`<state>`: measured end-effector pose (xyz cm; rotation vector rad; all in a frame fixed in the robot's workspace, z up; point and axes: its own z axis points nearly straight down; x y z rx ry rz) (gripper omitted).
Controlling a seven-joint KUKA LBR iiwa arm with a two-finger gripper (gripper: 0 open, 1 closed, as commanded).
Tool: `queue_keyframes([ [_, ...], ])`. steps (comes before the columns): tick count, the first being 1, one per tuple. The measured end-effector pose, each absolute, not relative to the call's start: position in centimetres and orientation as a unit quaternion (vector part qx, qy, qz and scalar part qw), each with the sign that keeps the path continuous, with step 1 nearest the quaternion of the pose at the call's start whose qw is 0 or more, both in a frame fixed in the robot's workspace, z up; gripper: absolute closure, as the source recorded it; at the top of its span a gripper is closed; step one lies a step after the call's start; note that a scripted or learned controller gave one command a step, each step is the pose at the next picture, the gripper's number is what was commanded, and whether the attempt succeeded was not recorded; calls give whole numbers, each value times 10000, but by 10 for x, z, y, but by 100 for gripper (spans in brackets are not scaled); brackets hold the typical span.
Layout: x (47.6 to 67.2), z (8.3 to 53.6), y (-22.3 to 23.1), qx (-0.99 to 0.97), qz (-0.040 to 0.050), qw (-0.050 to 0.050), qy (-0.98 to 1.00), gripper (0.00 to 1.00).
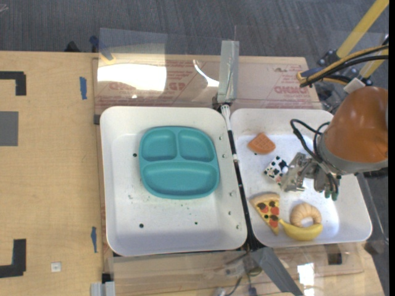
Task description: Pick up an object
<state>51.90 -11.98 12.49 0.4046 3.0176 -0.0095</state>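
Gripper low in the right bin

Gripper hangs in the right bin, just beside the black-and-white spotted toy; whether anything sits between its fingers I cannot tell. An orange wedge lies further back. Pizza slice, croissant and banana cluster at the front. A teal divided plate sits in the left bin.

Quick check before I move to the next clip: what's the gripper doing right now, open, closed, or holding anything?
Gripper: low in the right bin, beside the black-and-white toy; open or closed cannot be told, and nothing is visibly held.
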Motion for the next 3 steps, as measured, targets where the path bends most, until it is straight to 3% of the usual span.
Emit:
queue_keyframes([
  [1, 520, 186, -59, 4767, 13, 26, 8791, 100],
  [2, 481, 298, -10, 6297, 27, 26, 7768, 100],
  [3, 478, 216, -38, 7942, -30, -26, 6076, 100],
])
